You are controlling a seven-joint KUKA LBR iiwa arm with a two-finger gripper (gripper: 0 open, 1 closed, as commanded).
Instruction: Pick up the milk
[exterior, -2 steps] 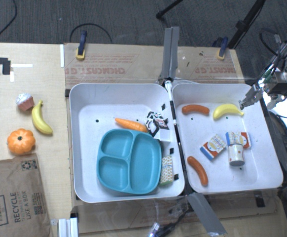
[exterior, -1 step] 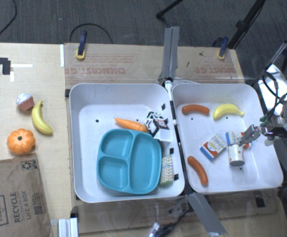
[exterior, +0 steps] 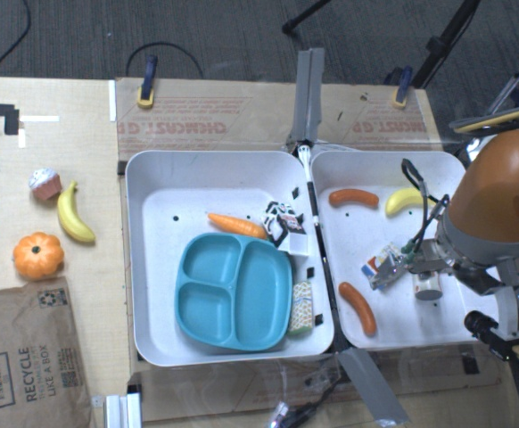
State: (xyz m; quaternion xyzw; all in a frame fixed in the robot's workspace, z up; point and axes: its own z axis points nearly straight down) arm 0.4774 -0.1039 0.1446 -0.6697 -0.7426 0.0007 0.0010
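Okay, camera view, left to right. On the bare bench at the left of the frame: a cupcake (exterior: 45, 184), a banana (exterior: 74, 212) just right of it, and a small pumpkin (exterior: 38, 255) below them. A brown cardboard piece (exterior: 19, 355) printed "RECYCLE" is in the lower left corner.

Left bin (exterior: 161, 239): a blue divided plate (exterior: 234, 292) fills most of the lower half. A carrot (exterior: 237, 226) lies along the plate's upper edge. The milk (exterior: 284, 219), a small carton with a black-and-white cow pattern, is at the right wall of this bin. It's just right of the carrot's tip and above the plate's upper right corner, and it looks tipped rather than upright. A small patterned packet (exterior: 301, 306) is wedged between the plate's right edge and the bin wall.

Right bin (exterior: 402, 328): one sausage (exterior: 354, 198) is near the upper left and a second sausage (exterior: 358, 308) is at the lower left. A yellow banana piece (exterior: 405, 201) is up top, right of the first sausage.

The arm (exterior: 500, 185) comes in from the right, with the orange band large in frame. The gripper (exterior: 389, 270) is low over the middle of the right bin, between the two sausages and well apart from the milk. Something small and multicoloured is at its tip, too blurred to identify. Can't tell whether it's released or clenched. The bin divider is between the gripper and the milk.
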